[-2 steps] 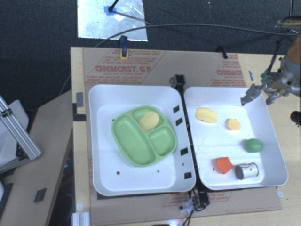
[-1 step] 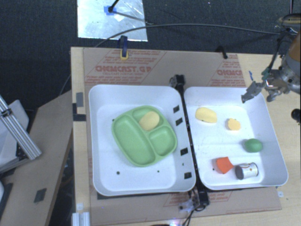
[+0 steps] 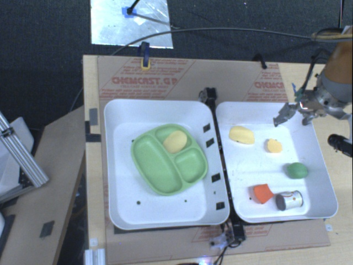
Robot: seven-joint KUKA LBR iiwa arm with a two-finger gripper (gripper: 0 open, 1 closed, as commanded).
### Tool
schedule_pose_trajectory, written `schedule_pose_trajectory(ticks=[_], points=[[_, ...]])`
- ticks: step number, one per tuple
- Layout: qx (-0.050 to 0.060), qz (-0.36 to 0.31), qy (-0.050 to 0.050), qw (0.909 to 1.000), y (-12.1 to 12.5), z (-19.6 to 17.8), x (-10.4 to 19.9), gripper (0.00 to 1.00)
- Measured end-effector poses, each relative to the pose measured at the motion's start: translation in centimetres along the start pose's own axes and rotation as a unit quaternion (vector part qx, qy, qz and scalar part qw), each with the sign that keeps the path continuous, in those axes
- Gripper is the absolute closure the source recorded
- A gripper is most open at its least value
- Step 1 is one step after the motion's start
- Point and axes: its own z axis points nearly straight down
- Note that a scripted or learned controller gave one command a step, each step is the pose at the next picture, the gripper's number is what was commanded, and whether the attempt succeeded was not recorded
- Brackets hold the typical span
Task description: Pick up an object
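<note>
Fingers of the gripper (image 3: 292, 115) are hanging spread and empty above the right bin (image 3: 325, 164); nearest is the small yellow piece (image 3: 274, 146), so it should be centring over that before descending.

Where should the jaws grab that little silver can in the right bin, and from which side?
The silver can lies on its side, long axis roughly left-right, with the orange block close by its dark end. Probably best to come straight down and close across its round body near the middle, jaws on the near and far sides, clear of the block.
</note>
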Motion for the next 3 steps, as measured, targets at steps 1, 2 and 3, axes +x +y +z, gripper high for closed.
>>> schedule_pose_trajectory(ticks=[1,2,3], points=[[0.000,0.002,0.000,1.0000,-0.4,4.2,0.2,0.00],[0.001,0.002,0.000,1.0000,-0.6,10.4,0.1,0.00],[-0.003,0.002,-0.001,1.0000,-0.4,9.0,0.0,1.00]])
